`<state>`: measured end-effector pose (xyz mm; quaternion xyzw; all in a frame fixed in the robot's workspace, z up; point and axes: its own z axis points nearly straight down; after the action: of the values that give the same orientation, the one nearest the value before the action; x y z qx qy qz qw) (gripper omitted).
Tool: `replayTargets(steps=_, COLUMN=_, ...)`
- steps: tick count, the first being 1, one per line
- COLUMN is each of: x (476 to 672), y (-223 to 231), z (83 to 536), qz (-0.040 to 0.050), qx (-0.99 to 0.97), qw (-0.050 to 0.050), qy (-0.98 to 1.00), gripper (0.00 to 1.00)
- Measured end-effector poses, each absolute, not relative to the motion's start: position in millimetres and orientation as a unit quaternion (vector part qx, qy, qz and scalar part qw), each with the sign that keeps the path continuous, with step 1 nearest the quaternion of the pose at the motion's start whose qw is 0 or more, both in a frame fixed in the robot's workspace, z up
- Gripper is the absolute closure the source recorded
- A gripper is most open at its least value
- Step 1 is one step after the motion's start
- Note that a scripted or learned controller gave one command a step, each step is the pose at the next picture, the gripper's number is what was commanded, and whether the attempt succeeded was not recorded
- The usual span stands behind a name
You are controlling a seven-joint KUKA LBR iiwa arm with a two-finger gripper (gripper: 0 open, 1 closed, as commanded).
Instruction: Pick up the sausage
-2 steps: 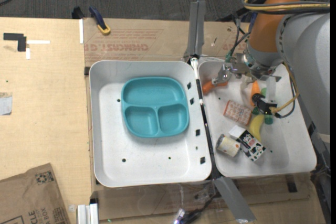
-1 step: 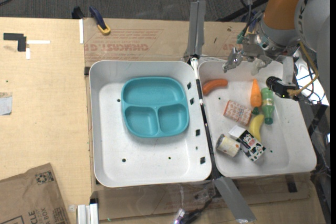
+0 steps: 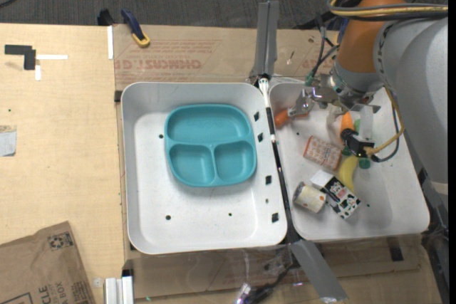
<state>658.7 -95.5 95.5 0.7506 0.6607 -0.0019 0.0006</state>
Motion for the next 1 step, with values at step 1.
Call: replayTargets(steps=1, x=659.6, y=-95.0, z=105.1, qz=-0.0003, qx=0.751, qw=0.001, qy=0.661, gripper=1.0)
